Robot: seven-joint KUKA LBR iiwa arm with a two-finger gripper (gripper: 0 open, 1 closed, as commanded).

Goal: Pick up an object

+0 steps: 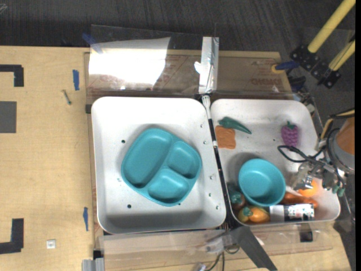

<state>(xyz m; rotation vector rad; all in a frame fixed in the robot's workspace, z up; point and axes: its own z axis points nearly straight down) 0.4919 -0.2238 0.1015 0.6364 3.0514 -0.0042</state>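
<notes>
**Gripper low over crowded right bin**

Camera view: the gripper (313, 178) sits low in the right bin (259, 109), finger spread impossible to tell. A smooth orange toy (298, 196) lies just beside it, against the round teal bowl (260, 181).

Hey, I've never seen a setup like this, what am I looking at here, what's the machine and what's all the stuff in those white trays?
This is one picture from a camera fixed above a workbench, looking down at a slant. Two shallow white bins sit side by side. The left bin holds a teal divided plate. The right bin holds a teal bowl, a toy carrot, a small purple bunch of grapes, a white marker-like tube and some orange bits near the bowl. The machine is a robot arm reaching in from the right; its hand, trailing cables, is low over the right bin's near corner. Its job is to pick something up. I cannot tell whether it holds anything.
</notes>
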